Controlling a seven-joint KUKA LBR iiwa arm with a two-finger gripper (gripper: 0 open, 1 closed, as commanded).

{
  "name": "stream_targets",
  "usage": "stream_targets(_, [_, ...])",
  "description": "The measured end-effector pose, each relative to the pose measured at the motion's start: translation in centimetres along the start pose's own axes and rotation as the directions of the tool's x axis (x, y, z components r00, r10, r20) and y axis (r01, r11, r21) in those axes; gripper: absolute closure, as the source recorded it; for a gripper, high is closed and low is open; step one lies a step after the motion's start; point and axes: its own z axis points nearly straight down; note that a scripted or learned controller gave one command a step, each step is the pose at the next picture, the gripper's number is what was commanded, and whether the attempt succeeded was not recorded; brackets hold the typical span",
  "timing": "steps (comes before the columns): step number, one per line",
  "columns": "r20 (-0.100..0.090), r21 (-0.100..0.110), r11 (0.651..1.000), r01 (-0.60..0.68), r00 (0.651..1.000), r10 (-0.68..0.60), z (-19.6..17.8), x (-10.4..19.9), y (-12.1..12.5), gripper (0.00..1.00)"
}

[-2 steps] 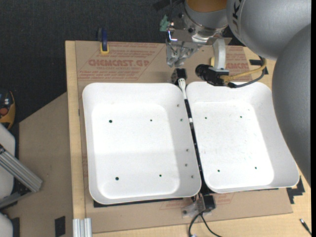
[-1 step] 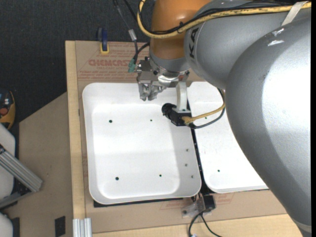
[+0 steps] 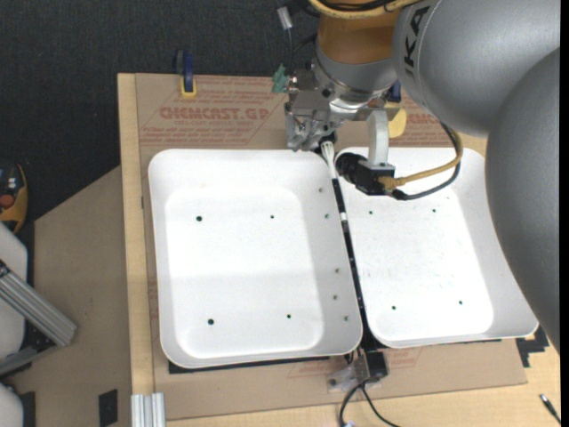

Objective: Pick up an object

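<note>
Where the arm [image 3: 462, 52] comes down from the upper right, the tool [image 3: 311, 136] sits over the far end of the seam between the two bins, just above their back rims. Whether it is released or clenched cannot be told, as its tip is small and dark against the rim. Nothing can be seen in its grip. No loose object to pick up can be made out in either bin. Above the tool the orange band [image 3: 360, 12] wraps the wrist. A black fitting [image 3: 363, 172] with a tan cable [image 3: 436, 172] hangs just beside the tool, over the back edge of the right bin [image 3: 444, 274]. The left bin [image 3: 240, 265] lies touching it along the seam. Both rest on a brown board [image 3: 213, 109] on the desk, with a blue-and-yellow clamp [image 3: 186, 71] at the board's far edge.
</note>
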Motion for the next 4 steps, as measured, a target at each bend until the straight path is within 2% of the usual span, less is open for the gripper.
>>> stream_targets(2, [0.000,0.011,1.000,0.002,1.000,-0.002,-3.8,-0.8,-5.1,1.00])
stream_targets(3, [-0.001,0.007,1.000,0.008,1.000,-0.008,-4.2,3.6,-5.9,1.00])
stream_targets(4, [0.001,0.012,1.000,0.003,1.000,-0.003,2.1,4.1,-2.1,1.00])
